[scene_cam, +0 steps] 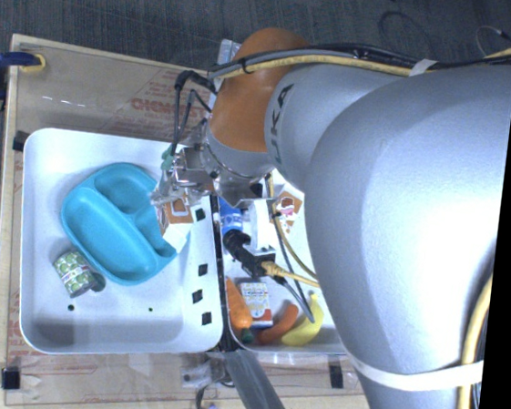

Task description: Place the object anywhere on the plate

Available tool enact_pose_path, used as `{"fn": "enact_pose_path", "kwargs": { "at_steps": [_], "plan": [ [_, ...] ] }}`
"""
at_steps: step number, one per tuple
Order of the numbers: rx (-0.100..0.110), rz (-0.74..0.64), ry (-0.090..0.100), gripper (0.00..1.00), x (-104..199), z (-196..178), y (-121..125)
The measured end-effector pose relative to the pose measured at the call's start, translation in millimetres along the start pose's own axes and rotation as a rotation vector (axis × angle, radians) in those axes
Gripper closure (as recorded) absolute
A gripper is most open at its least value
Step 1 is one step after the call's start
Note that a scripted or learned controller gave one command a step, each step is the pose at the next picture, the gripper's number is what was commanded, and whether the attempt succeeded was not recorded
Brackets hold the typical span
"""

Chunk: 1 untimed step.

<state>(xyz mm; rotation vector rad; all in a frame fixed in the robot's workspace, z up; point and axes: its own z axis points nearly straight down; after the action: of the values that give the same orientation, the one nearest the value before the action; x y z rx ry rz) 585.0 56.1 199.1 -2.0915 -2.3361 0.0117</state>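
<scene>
Plate, blue, two-compartment, lies in left bin, long axis running upper right to lower left. Claw hovers at its upper-right rim; grip state unclear.

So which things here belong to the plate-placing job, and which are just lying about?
Job:
- blue plate, left bin
- gripper, over the plate's right edge
- small orange-and-white object just below the gripper

Lying about:
- green-patterned can beside the plate
- carrot, banana, packet, right bin
</scene>
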Motion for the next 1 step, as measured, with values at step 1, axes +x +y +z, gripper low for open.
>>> {"fn": "enact_pose_path", "kwargs": {
  "at_steps": [1],
  "plan": [
    [-0.003,0.008,0.0,1.0,2.1,-50.2,70.7]
  ]
}}
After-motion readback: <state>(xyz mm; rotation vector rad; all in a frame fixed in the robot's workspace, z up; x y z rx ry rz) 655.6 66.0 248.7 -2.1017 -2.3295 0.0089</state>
